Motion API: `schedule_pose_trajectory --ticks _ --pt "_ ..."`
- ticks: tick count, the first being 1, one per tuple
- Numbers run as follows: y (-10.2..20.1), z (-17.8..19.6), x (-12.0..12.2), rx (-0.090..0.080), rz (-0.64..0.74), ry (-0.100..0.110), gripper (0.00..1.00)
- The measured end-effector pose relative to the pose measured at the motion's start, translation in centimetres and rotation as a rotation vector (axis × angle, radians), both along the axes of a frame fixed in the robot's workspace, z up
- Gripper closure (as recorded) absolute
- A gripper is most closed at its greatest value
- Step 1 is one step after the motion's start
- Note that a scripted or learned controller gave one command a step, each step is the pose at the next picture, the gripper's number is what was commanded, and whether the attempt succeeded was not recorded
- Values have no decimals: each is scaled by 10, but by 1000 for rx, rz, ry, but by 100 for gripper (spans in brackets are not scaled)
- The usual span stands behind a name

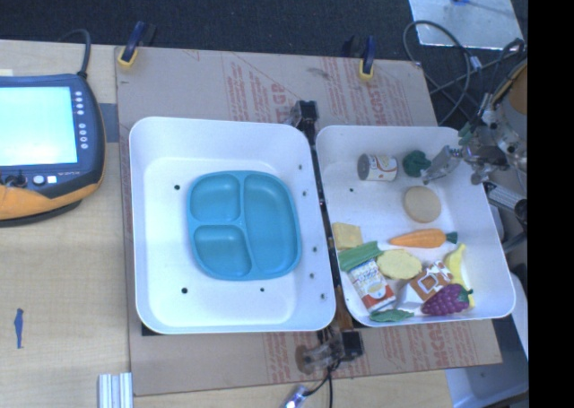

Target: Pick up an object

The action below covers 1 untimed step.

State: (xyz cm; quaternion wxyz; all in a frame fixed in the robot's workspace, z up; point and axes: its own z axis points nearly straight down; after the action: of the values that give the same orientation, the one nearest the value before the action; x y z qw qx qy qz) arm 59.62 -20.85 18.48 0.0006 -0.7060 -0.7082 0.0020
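Note:
My gripper reaches in from the right over the far right part of the right bin. It sits just right of a dark green toy and above a round beige piece. A small can lies on its side left of the green toy. Nearer the front lie a carrot, a yellow wedge, a pale yellow lump, a small carton, a banana and purple grapes. Nothing shows held in the gripper.
The left bin holds a blue divided plate. A tablet-like control pendant lies at the far left of the bench. Cables run behind the right bin. Clamps hold the board at the back.

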Motion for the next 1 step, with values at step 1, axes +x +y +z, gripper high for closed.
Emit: schedule_pose_trajectory --ticks 1 --pt "2 -81 54 1 0 -3 0"
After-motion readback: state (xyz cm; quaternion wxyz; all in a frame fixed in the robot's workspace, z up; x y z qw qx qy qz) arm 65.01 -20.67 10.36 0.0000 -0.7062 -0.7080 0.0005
